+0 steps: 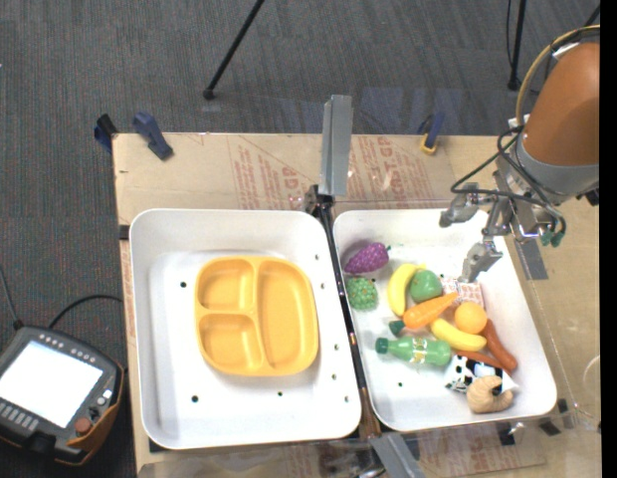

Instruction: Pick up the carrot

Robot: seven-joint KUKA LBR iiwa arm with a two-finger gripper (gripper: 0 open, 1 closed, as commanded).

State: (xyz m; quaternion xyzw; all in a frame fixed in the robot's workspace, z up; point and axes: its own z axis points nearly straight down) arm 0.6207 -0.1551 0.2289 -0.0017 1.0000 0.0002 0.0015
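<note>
The carrot (428, 312) is an orange toy with a green tip. It lies aslant in the middle of the right bin (532, 342), among other toy foods. My gripper (470, 237) hangs over the bin's back right part, above and to the right of the carrot and apart from it. Its two fingers (481, 260) are spread open, and only the white bin floor shows between them.
Around the carrot lie a banana (400, 287), a green fruit (425, 285), an orange (470, 317), a green bottle (415, 351), purple grapes (366, 258) and a cow toy (471, 374). A yellow divided plate (257, 315) sits in the left bin (164, 267).
</note>
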